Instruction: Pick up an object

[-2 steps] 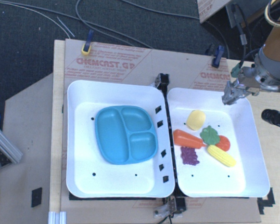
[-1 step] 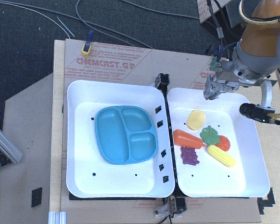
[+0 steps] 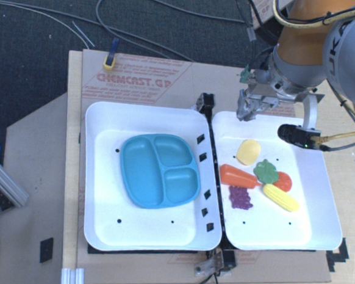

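With our end effector [image 3: 248,111] hovering just beyond the pale yellow lemon [image 3: 248,152], its grip state unreadable to us, we should lower squarely over that lemon, clear of the carrot [image 3: 238,175] beside it.

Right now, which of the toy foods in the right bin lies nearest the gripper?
The pale yellow piece. It sits at the top of the cluster, just below the gripper; the carrot, corn and grapes lie further down.
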Robot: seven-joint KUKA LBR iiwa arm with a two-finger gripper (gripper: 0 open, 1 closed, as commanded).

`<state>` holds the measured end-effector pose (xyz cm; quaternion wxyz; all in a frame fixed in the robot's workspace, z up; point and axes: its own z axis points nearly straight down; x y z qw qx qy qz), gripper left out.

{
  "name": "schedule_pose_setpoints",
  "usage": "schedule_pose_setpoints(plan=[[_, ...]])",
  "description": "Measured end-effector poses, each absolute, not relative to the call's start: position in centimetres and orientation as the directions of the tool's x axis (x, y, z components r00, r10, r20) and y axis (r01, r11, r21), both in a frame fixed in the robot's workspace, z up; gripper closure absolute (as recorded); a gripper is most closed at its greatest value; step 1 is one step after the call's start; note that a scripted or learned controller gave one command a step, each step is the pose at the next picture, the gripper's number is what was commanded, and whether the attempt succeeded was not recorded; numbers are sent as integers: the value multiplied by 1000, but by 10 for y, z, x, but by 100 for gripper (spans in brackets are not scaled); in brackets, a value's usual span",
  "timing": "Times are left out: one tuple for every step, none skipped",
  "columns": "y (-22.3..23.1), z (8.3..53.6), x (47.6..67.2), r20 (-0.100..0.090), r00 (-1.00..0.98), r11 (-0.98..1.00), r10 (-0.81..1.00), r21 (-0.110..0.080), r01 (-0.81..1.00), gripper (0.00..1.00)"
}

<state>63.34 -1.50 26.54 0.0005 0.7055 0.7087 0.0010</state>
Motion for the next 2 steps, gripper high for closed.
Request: schedule_pose_setpoints(plan=[[40, 258, 636, 2, -6, 6, 1000, -1, 1000, 100], [85, 243, 644, 1, -4, 4, 1000, 1, 1000, 100]])
